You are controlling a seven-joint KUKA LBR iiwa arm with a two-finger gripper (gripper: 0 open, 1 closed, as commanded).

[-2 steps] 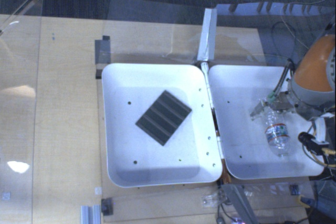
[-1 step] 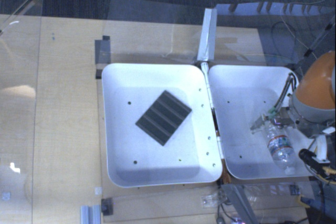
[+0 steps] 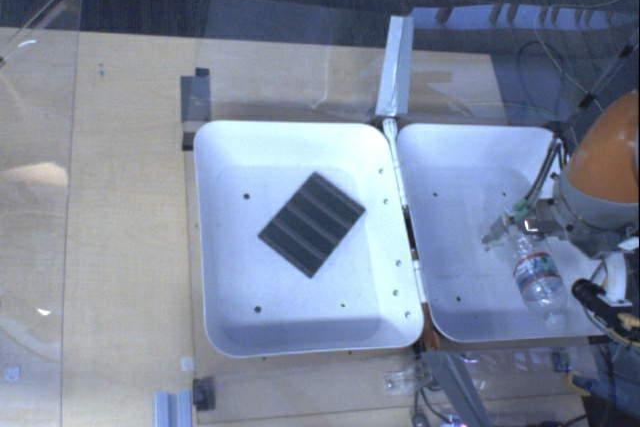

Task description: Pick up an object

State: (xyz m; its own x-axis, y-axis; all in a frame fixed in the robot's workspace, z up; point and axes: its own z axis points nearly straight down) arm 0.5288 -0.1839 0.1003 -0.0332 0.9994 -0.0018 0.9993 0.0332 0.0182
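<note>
Two white bins (image 3: 215, 215) sat side by side; the left held a dark ribbed pad (image 3: 312, 223) lying flat near its centre. In the right bin, the gripper (image 3: 515, 227) hung just above a clear plastic bottle (image 3: 537, 277); its jaw state could not be told. A sound grasp would require centring over the bottle's body before closing.

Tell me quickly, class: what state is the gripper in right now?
Gripper: over the right bin, beside the clear plastic bottle; open or shut cannot be told.
</note>
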